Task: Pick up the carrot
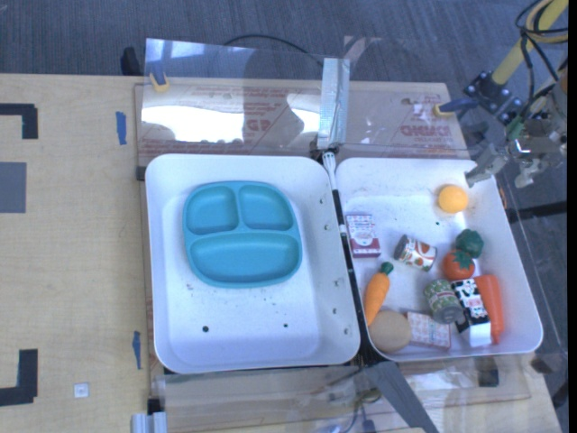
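The carrot [376,295], orange with a small green top, lies near the left wall of the right bin [518,269], its green end pointing away from the front. A tan rounded item [389,329] sits just below its tip. My gripper [499,154] hangs over the bin's far right corner, well up and to the right of the carrot, above a yellow ball [453,198]. It is partly lost among cables and dark parts.
The right bin also holds a red carton [362,234], a small can [416,253], a tomato [458,265], a green piece [469,241], a cow-patterned carton [469,301] and an orange-red stick [490,300]. A blue divided plate [242,233] lies in the left bin [171,269].
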You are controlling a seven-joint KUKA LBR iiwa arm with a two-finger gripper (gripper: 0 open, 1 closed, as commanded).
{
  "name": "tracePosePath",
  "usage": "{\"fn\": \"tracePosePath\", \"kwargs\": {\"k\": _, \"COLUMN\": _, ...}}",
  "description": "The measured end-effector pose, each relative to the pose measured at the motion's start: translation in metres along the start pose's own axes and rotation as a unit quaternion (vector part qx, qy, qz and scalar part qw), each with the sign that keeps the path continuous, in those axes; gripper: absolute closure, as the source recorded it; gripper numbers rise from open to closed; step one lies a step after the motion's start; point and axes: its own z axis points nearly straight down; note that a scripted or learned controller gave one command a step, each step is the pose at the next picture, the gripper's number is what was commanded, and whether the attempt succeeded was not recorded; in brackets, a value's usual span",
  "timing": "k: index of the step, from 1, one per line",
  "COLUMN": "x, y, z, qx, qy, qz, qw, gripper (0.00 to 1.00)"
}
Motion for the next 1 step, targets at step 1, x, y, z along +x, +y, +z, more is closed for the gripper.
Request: {"fn": "tracePosePath", "kwargs": {"k": 1, "x": -0.0025, "y": 0.0093, "z": 0.0915, "qx": -0.011, "qy": -0.002, "qz": 0.02, "qw": 0.9997, "gripper": 0.0}}
